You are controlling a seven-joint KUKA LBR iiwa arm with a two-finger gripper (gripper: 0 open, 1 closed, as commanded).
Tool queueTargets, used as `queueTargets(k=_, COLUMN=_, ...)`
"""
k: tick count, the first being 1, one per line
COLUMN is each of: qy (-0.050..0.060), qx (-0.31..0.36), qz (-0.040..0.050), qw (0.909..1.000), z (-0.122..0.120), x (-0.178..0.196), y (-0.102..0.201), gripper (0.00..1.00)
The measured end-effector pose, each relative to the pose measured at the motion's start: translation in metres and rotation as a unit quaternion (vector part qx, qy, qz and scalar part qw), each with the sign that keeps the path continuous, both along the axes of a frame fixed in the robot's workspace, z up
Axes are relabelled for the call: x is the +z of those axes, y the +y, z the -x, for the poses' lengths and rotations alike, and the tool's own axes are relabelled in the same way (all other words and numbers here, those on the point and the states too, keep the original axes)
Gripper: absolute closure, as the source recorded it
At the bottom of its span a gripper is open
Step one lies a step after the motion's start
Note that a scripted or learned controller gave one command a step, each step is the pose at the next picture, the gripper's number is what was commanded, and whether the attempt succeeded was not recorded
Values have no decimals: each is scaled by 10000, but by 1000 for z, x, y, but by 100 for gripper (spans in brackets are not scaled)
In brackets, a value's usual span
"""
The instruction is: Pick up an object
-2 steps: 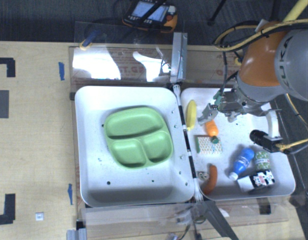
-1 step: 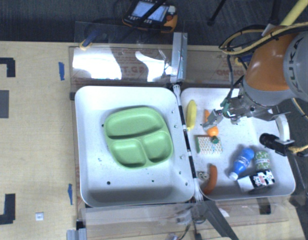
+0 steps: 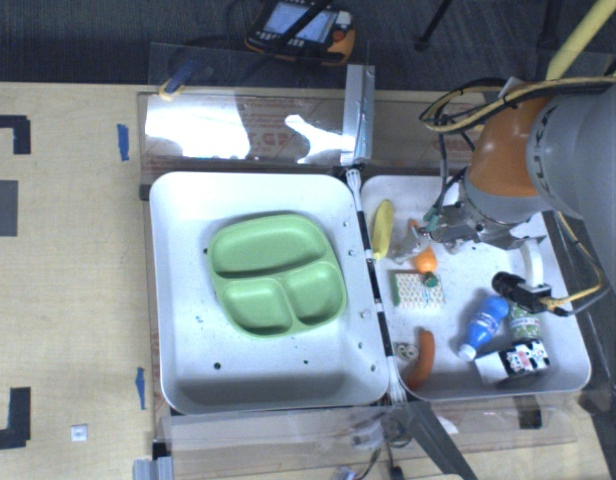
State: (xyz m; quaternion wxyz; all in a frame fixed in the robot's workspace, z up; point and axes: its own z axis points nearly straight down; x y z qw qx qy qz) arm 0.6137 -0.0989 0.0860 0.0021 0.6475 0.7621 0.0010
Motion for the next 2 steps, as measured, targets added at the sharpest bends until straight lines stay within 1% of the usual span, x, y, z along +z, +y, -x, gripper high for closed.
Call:
queueTargets(k=1, qy=-29, qx=8, qz=6, qw=10000, z=-2, x=12, y=0, gripper=100)
queueTargets(k=2, qy=15, qx=-336, qz=-2, qw=9994, z=17, x=163, y=-2, gripper=100)
